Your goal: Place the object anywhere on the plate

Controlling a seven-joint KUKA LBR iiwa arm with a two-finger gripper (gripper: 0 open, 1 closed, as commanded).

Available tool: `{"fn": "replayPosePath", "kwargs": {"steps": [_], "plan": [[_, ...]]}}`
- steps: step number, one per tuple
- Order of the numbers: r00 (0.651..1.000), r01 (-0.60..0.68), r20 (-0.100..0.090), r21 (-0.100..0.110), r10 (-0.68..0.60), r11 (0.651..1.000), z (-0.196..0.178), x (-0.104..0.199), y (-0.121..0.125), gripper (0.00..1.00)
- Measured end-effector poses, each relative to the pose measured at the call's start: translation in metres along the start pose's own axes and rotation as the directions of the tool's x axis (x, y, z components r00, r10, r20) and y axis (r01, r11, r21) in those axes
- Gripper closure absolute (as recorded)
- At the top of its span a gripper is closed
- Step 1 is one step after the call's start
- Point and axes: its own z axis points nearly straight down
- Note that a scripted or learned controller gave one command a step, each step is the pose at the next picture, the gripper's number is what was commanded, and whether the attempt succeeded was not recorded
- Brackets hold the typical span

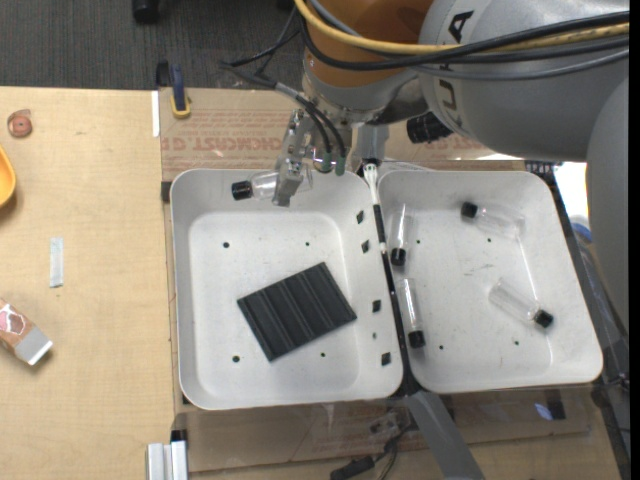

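On the wooden bench, in the left bin, the gripper pinches a clear vial with black cap, well behind the plate; it looks light, stiff, slippery and breakable, best taken mid-body.

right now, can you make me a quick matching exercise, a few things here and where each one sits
Things:
1. black ribbed plate
2. gripper
3. clear tube
4. orange object

Places:
A. bench, camera view's left edge
B. floor of left bin
C. above left bin's far rim
D. at the gripper's tip, left bin's far edge

Pairs: 1-B, 2-C, 3-D, 4-A
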Motion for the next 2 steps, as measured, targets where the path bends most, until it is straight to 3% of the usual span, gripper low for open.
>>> {"fn": "replayPosePath", "kwargs": {"steps": [1, 2], "plan": [[0.947, 0.321, 0.002, -0.001, -0.321, 0.947, -0.006, -0.028, -0.023, 1.00], [0.844, 0.536, 0.003, -0.001, -0.536, 0.844, -0.035, -0.041, -0.030, 1.00]]}}
